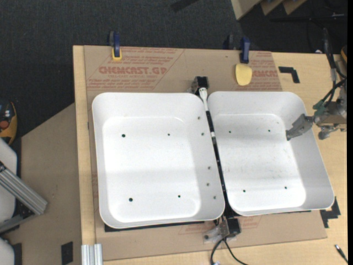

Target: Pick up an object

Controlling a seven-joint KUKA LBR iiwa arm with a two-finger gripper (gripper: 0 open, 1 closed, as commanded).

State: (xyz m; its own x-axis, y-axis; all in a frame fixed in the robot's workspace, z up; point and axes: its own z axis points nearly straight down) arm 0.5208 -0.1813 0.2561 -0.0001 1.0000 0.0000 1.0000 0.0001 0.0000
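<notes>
1. Reaching in from the right edge, the grey metal gripper [293, 130] of the KUKA arm [331, 117] hung over the right-hand wall of the right shallow white plastic bin [309, 200], its tip slanting down and to the left towards the bin floor.
2. Whether the gripper was released or clenched could not be told from this angle.
3. One loose item was in sight: a pale yellow rounded piece [243, 74]. It lay on the brown fibreboard sheet [165, 65] just beyond the far rim of the right bin and directly below a blue clamp [245, 47], well apart from the gripper.
4. Beside the right bin sat the left shallow white plastic bin [102, 164], the two rims meeting along a thin black strip [214, 148]. A black bracket [199, 83] sat at the strip's far end.
5. Both bin floors showed small dark dots.
6. A second blue clamp [115, 39] pinned the sheet's far left corner, near red lettering printed on the board.
7. At the near edge, a black cable [223, 247] trailed from a fitting between the bins.
8. Dark carpet [55, 15] surrounded the bench.
</notes>
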